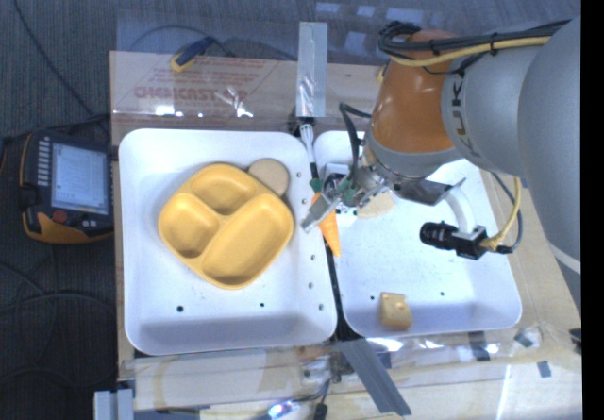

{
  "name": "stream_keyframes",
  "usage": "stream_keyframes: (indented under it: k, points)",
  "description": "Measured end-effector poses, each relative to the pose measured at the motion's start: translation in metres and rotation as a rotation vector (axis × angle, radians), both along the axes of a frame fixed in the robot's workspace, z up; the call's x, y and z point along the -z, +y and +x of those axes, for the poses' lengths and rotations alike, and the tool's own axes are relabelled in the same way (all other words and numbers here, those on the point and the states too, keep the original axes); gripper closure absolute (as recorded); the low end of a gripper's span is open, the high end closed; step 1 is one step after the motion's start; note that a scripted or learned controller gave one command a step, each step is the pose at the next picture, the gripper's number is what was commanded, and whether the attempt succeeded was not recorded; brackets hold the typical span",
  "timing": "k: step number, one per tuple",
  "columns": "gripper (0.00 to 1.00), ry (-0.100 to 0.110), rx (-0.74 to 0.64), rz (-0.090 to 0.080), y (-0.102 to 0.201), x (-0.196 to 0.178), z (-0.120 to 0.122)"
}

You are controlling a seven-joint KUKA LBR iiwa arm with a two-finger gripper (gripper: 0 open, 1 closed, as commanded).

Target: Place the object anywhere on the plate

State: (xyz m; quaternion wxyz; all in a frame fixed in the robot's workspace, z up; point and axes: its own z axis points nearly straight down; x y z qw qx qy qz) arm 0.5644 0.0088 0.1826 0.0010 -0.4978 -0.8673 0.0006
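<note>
The yellow three-compartment plate (226,225) sits in the middle of the left bin (151,314), all its sections bare, with a round tan cookie-like piece (271,175) touching its far edge. The grey arm (528,59) with its orange band (415,111) reaches in from the right and brings the end effector (326,204) down over the ridge where the two bins meet, toward their far half. An orange carrot-shaped piece (329,232) lies right at the end effector's tip, along the near-left edge of the right bin (444,300) beside the dividing ridge; it looks pinched at its upper end between the fingers, which appear nearly closed on it, though the clutter of green and metal parts there makes the grip hard to read for certain. A pale round piece (379,206) peeks out from under the wrist. A small tan block of food (394,310) rests near the right bin's front edge, well apart from the end effector. A black cylindrical fitting (453,238) with yellow cable hangs over the right bin. A handheld control pendant (66,187) lies off the bench's left edge.
</note>
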Motion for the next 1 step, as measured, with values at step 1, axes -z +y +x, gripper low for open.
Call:
stream_keyframes:
  k: [1]
  points:
    - [0.0,0.0,-0.089,-0.001,0.0869,-0.0002,0.0524]
